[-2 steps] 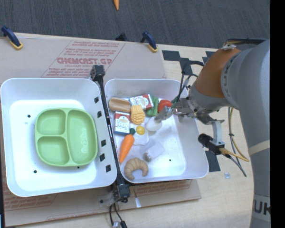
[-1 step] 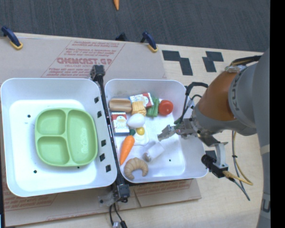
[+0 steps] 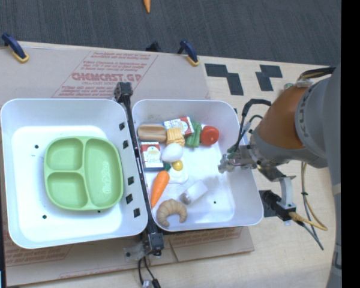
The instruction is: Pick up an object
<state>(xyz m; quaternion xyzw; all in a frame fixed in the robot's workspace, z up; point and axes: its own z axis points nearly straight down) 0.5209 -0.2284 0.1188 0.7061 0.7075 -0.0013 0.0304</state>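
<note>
While gripper (image 3: 228, 162) state unclear | right bin (image 3: 243, 212): one carrot (image 3: 159, 188), one croissant (image 3: 172, 211), one tomato (image 3: 210, 135)

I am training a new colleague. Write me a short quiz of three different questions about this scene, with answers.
1. True or false: the pale green plastic divided plate lies in the left white bin.
2. Which item lies nearest the front edge of the right white bin: A) round red tomato, B) tan toy croissant, C) brown toy hot dog bun?
3. Fill in: the long orange toy carrot lies beside the bin's ____ wall.

Key: 1 true; 2 B; 3 left.

The pincer is over the right bin's right side.
</note>
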